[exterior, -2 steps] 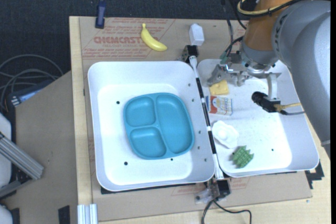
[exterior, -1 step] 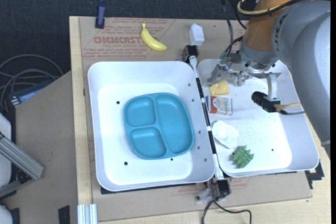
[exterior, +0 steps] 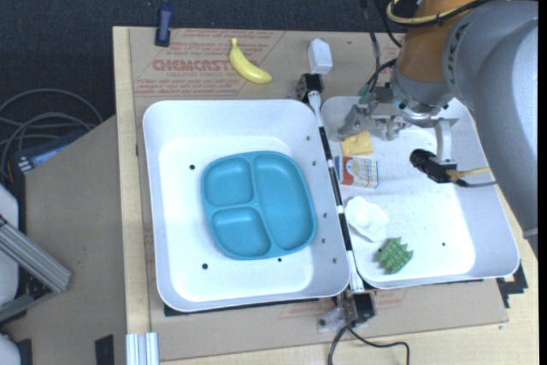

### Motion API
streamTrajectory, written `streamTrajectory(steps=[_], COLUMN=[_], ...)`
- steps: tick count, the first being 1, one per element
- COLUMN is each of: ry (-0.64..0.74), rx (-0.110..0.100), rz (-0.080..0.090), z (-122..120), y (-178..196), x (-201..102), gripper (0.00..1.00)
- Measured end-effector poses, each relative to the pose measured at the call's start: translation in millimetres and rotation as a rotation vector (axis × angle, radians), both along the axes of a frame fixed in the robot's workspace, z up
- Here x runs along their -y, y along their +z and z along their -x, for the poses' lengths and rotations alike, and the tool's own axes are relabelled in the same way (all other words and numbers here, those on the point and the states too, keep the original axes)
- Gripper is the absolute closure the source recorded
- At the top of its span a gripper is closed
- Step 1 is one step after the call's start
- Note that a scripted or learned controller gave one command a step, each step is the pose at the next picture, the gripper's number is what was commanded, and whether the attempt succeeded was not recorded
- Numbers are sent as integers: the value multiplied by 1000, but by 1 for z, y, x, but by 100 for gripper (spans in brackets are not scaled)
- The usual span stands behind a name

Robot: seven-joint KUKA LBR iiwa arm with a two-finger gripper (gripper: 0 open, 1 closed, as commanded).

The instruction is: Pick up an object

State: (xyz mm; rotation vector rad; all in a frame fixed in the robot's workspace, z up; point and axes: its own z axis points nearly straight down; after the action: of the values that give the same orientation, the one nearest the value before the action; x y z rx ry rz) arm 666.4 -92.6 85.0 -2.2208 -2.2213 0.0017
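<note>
Dark carpet surrounds the bench (exterior: 214,68), where two white bins sit side by side. From the right, the grey arm (exterior: 496,73) bends down over the right bin (exterior: 444,244), orange band above the wrist, its gripper (exterior: 373,120) low at the bin's far-left corner — just above a yellow block (exterior: 359,143). A small card (exterior: 360,173), a white lump (exterior: 367,216) and a green piece (exterior: 394,255) lie nearby. The left bin (exterior: 171,184) holds a blue divided tray (exterior: 255,203); a banana (exterior: 247,64) rests on the bench behind.
</note>
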Motion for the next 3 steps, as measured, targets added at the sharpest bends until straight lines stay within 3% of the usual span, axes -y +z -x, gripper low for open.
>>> streamTrajectory(steps=[3], ry=[0], rx=[1], rz=[0], z=[0], y=[0], x=[3], gripper=[0])
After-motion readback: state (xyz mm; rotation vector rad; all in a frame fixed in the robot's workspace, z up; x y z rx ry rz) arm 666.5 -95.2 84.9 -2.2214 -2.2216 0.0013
